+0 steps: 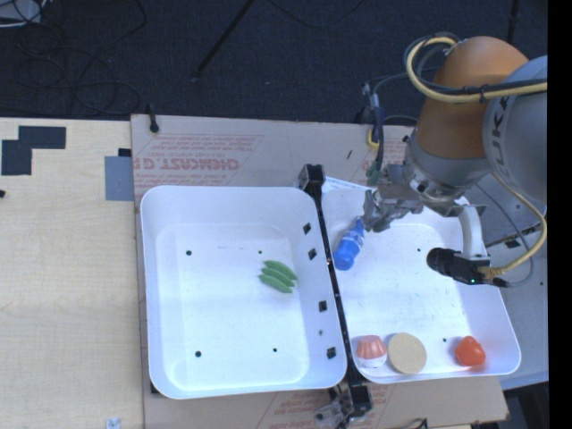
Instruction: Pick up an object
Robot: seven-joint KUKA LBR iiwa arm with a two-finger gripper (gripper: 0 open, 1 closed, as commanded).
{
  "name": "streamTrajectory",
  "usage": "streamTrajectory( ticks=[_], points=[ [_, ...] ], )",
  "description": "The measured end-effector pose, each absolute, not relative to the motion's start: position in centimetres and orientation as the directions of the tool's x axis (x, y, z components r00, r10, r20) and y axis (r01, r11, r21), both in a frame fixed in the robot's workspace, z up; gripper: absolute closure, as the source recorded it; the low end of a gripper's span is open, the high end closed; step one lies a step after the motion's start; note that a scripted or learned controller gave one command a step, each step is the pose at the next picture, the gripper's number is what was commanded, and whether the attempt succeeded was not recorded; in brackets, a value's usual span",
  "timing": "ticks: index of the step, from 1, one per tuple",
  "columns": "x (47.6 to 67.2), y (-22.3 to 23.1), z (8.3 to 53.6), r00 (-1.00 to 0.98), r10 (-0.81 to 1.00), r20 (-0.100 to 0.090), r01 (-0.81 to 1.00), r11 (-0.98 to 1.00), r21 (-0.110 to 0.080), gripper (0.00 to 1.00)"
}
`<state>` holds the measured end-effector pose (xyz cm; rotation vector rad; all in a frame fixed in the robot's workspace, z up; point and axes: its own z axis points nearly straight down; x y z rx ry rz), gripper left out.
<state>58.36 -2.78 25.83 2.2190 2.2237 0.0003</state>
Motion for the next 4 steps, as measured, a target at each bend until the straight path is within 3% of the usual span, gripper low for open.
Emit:
streamTrajectory(
  ticks=[1, 3, 4],
  points=[
    [57.8, -0.9, 27.3, -0.002, 1.0, 0.001, 1.0, 0.002, -0.002, 1.0],
    [61.0, 17.0, 38.3, -0.009, 1.0, 0.004, 1.0, 0.009, 0.004, 1.0],
    [55.5, 22.4, 33.8, -0.005, 1.0, -0.002, 1.0, 0.005, -0.009, 1.0]
  ],
)
